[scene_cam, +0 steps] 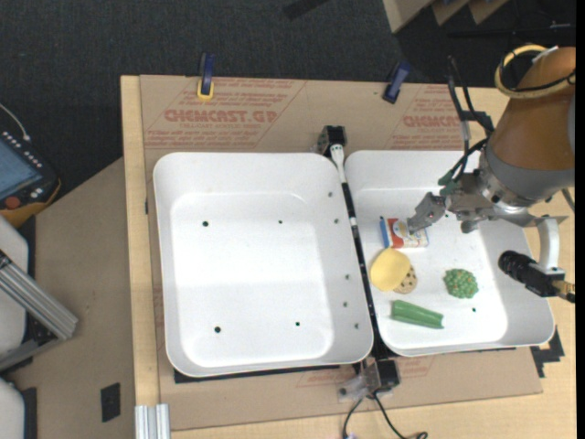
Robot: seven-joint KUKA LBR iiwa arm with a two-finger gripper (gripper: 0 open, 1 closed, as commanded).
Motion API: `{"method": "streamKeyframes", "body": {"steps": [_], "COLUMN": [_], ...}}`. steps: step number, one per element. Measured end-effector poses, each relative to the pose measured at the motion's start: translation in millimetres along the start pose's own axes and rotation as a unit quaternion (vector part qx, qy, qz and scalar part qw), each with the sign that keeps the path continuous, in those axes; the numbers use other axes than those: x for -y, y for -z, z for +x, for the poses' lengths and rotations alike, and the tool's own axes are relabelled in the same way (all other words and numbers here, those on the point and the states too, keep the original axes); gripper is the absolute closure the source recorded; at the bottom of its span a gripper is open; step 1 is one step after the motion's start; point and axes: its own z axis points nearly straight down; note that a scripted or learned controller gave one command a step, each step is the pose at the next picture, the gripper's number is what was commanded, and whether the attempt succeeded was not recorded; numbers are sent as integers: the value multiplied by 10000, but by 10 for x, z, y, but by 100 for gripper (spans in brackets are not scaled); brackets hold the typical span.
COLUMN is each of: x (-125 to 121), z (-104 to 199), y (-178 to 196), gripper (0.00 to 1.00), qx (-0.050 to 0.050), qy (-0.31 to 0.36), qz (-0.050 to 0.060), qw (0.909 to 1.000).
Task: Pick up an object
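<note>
Four items crowd the right bin (521, 323), claw (422, 222) over small carton (400, 233), grip state unclear.

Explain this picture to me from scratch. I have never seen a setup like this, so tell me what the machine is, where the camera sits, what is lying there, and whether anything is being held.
One camera, fixed above the bench, looks down at a slant. The machine is a robot arm, grey with an orange band, reaching in from the right of the picture. At its end is a two-finger gripper, its tool for grasping.

Two shallow white bins sit side by side on a cardboard sheet. The left bin has only small dark dots on its floor. The right bin holds four things: a small red, white and blue packet, a yellow rounded object, a bumpy green ball and a long green piece.

The gripper is right over the packet. The picture does not show whether it has hold of it.
</note>
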Motion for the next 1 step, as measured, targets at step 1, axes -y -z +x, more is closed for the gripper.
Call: {"method": "streamKeyframes", "body": {"steps": [1], "x": [720], "z": [-49], "y": [-102], "gripper": [0], "qx": [-10], "qy": [-17], "qz": [38], "qw": [10000]}}
